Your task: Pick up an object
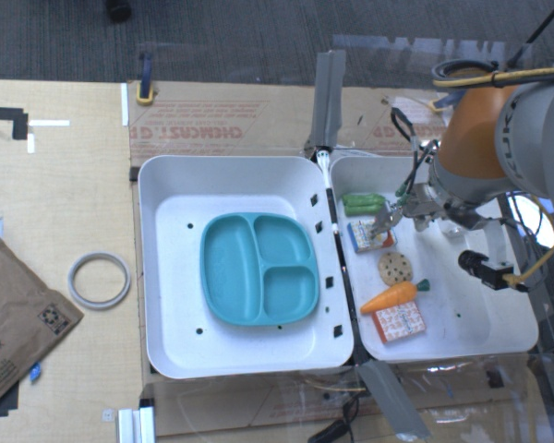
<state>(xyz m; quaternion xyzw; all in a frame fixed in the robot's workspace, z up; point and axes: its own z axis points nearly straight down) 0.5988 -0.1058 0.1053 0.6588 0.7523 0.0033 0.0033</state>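
The right bin [499, 340] holds a green pod-shaped toy [363, 203], a small blue and white packet [359, 237], a round speckled cookie [395, 268], an orange carrot [391, 295] and a red and white box [399, 322]. My gripper [385, 224] reaches in from the right and sits low at the bin's left side. It is right over the right edge of the blue and white packet, just below the green toy. Its tip is small and partly merged with the packet, so any contact is unclear.
A teal divided plate [258, 268] lies in the left bin [157, 247]. A grey tape ring [99, 279] and a brown cardboard box [14, 321] rest on the bench to the left. Cables and a black fitting [480, 268] hang over the right bin.
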